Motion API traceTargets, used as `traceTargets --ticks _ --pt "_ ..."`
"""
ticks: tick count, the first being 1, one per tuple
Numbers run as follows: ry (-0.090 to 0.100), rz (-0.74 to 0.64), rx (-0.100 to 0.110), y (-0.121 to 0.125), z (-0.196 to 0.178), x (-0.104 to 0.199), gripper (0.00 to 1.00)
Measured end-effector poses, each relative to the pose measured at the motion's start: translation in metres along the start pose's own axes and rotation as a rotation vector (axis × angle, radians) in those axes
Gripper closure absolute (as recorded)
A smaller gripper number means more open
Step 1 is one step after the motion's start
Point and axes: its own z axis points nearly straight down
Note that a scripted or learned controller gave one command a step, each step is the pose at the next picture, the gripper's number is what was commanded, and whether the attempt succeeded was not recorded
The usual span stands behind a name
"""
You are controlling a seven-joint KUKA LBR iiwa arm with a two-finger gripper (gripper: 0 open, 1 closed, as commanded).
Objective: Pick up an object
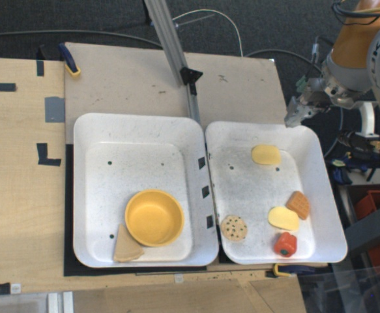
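Note:
The right bin holds a pale yellow oval piece near its far side, a second yellow piece, an orange-brown waffle-like piece, a red tomato-like item and a round cookie. The left bin holds a yellow bowl and a tan slice at its near edge. My gripper hangs just beyond the right bin's far right corner, above the bench, apart from every object.
A slanted metal pole with a black clamp rises between the bins at the back. Cables run across the dark floor behind the bench. A blue and yellow clamp sits at the board's far left corner.

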Motion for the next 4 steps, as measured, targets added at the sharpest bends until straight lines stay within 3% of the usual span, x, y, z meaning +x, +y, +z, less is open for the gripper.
traceTargets --ticks 2,4 --pt "0.001 -0.004 0.003 -0.014 0.006 0.096 1.0" --pt "0.002 -0.007 0.001 -0.007 0.001 0.215 1.0"
